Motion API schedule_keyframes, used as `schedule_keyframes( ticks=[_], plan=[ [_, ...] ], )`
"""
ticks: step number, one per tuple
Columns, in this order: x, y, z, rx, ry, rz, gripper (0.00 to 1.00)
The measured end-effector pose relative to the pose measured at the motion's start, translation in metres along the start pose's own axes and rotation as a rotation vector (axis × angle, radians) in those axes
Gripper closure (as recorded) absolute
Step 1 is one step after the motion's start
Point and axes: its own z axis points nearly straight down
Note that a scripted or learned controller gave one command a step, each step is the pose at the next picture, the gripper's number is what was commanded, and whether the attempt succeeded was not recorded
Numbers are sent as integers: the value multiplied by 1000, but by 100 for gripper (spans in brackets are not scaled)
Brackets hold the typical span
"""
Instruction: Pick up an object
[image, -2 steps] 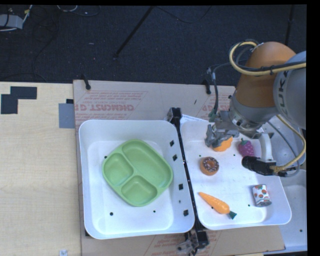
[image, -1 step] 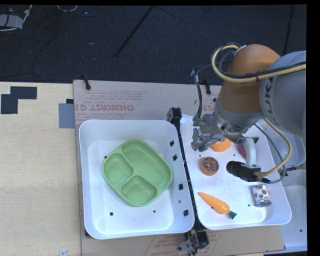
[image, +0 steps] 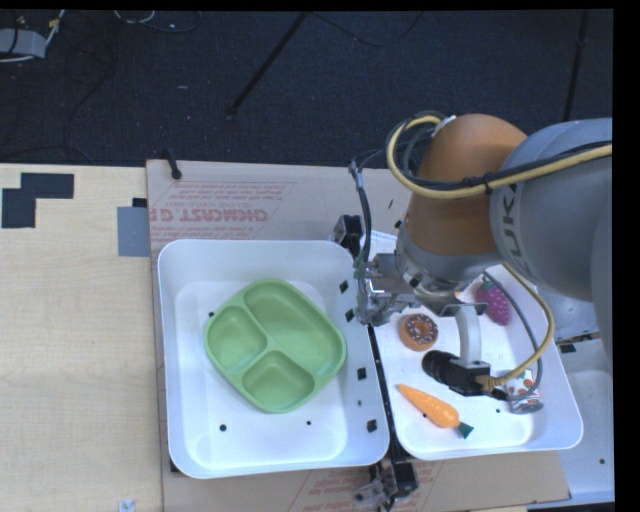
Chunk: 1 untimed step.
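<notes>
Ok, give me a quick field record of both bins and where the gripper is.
left bin: green three-compartment plate
right bin: toy carrot, donut, purple toy, possibly grapes
gripper: low over the divide between the bins, just left of the donut
grasp: cannot tell

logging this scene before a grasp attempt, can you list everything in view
left bin: 1, white, view's left
right bin: 1, white, beside it
plate: 1, green, three compartments, in left bin
donut: 1, brown, right bin, middle
carrot: 1, orange with green tip, right bin, near edge
grapes: 1 bunch, purple, right bin, partly under the arm
arm: 1, grey with orange band, from the right
gripper: 1, above the bins' shared edge
</notes>
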Motion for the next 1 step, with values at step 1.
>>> schedule_keyframes(
  ticks=[1],
  plan=[
    [39,-18,11,0,-1,1,100]
  ],
)
